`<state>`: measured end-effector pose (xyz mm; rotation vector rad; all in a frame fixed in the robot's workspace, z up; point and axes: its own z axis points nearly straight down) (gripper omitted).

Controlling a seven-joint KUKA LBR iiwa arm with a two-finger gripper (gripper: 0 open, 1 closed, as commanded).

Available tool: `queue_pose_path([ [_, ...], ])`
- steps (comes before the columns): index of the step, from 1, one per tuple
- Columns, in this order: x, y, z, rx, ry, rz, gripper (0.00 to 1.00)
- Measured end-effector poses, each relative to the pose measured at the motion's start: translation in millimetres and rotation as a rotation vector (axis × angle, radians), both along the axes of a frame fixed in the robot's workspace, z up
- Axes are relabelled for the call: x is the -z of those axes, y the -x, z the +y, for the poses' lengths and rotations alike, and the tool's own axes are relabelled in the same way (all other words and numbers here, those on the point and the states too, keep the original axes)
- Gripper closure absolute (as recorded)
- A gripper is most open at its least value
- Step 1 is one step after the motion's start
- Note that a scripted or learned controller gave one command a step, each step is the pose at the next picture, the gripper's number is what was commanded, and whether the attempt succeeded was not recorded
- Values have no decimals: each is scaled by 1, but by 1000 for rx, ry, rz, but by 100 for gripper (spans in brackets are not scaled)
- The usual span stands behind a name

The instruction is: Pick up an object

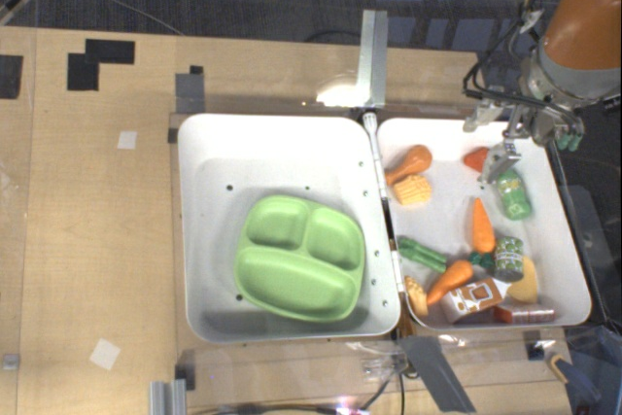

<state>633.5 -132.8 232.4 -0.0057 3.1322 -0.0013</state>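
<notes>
**Hovering over the right bin's far corner, with a green bottle just below the gripper**

Seen from above at a slant, the gripper [507, 154] is held low over the far side of the right bin [573, 253], reached in from the right by the grey arm with its orange band [583, 10]. Its state cannot be told; nothing is seen pinched in it.

Just beneath and slightly nearward of it lies a green bottle [513, 193], judged the likeliest target. The bottle's long axis is set roughly from the far wall toward the near wall, tilted a little to the right at its near end. Which end is the cap cannot be made out.

Beside the gripper, to its left, a small red piece [476, 158] is seen. Nearer the camera from the gripper, an upright-pointing carrot [482, 224] lies, and beyond it a crowded heap of toy food in the near corner. The gripper's place over the sparser far side is judged to allow a cleaner descent.

Well to the left, a green divided plate [301, 258] rests in the left bin [209, 209].
</notes>
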Motion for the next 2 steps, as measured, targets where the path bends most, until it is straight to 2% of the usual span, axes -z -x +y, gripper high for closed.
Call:
queue_pose_path([
  [1,135,16,-23,-230,3,-3,0],
  [2,143,50,-37,-296,4,-4,0],
])
